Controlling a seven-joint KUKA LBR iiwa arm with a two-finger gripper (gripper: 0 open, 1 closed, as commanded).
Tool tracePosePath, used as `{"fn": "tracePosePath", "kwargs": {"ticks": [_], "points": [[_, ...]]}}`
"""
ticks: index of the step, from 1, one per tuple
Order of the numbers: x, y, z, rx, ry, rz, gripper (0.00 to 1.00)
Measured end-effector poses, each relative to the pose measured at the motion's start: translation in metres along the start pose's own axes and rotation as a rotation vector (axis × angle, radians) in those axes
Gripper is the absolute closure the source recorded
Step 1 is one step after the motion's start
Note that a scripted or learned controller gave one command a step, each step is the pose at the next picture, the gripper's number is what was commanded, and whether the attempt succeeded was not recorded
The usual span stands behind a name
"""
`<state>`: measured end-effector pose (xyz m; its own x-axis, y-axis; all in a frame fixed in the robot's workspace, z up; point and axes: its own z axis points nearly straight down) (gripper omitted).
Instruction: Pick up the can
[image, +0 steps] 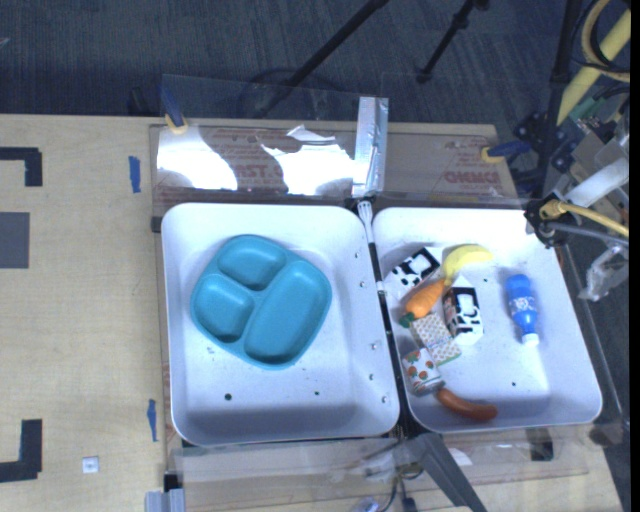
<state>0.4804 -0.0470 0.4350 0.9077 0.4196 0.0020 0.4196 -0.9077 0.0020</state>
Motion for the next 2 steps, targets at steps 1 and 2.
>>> {"fn": "tracePosePath", "kwargs": {"ticks": [1,2], "points": [[0.006,-0.014,0.000,0.000,0.001,0.041,0.00],[0.019,-0.041,0.000,0.000,0.000,0.135,0.00]]}}
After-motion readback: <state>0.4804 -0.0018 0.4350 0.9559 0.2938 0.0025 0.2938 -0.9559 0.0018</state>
